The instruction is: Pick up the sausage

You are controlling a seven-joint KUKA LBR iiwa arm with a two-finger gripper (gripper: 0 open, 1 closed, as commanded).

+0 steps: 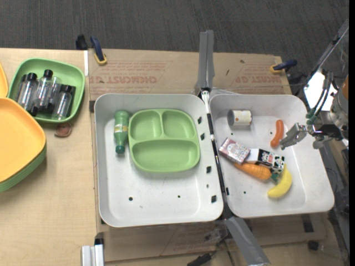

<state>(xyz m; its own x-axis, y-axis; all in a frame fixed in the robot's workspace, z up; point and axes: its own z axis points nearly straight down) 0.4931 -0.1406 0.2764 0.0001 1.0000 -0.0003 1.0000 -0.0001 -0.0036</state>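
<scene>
a small orange-red sausage (pixel 277 133) is seen lying in the right-hand shallow white bin (pixel 244 201), near its right side and clear of the other items. the two-finger metal gripper (pixel 295 136) is positioned just beside the sausage, to its right; nothing is seen between its fingers, and how far they are parted cannot be told. below the sausage, an orange toy carrot (pixel 254 170) and a yellow toy banana (pixel 281 184) are found. a green three-compartment plastic plate (pixel 164 139) is set in the left-hand white bin (pixel 155 204).

orange-red sausage (pixel 277 133), upright, right bin
</scene>
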